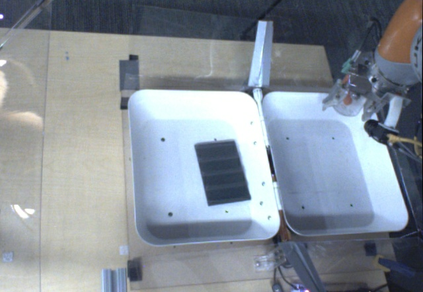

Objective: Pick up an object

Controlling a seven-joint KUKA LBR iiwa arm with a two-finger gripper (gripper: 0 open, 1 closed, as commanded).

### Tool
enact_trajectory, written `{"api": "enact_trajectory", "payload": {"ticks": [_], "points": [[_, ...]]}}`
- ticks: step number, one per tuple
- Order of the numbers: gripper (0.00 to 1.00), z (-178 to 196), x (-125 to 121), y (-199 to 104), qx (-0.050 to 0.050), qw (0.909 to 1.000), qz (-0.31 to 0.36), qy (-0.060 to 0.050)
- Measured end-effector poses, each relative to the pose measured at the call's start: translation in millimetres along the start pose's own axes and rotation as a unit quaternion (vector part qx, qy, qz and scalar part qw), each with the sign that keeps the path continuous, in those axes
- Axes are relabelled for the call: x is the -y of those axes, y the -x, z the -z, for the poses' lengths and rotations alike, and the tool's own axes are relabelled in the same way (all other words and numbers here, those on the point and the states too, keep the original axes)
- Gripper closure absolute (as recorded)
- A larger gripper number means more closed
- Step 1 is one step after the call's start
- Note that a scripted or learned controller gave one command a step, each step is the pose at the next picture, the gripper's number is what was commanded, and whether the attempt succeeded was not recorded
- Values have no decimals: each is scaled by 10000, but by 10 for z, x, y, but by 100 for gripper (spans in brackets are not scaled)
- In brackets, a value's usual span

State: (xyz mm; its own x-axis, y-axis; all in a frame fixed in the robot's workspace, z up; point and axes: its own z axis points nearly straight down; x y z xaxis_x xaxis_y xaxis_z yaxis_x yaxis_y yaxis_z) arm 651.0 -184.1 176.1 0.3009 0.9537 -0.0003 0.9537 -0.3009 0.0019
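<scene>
Tool [349,96] over right bin's [396,198] far corner, finger state indiscernible; dark ribbed rectangular pad [222,172] well apart, flat in left bin [142,152].

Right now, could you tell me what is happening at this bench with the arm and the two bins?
A KUKA arm reaches in from the right, its end effector poised over the far right corner of the right bin. It holds nothing that can be seen. The one object to pick, a dark ribbed rectangular pad, lies flat near the middle of the left bin, well away from the end effector. So the pick has not yet begun.
</scene>
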Motion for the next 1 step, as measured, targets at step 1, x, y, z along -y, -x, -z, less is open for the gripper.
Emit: {"api": "enact_trajectory", "payload": {"ticks": [1], "points": [[0,1021,588,267,-4,9774,-2113,16]]}}
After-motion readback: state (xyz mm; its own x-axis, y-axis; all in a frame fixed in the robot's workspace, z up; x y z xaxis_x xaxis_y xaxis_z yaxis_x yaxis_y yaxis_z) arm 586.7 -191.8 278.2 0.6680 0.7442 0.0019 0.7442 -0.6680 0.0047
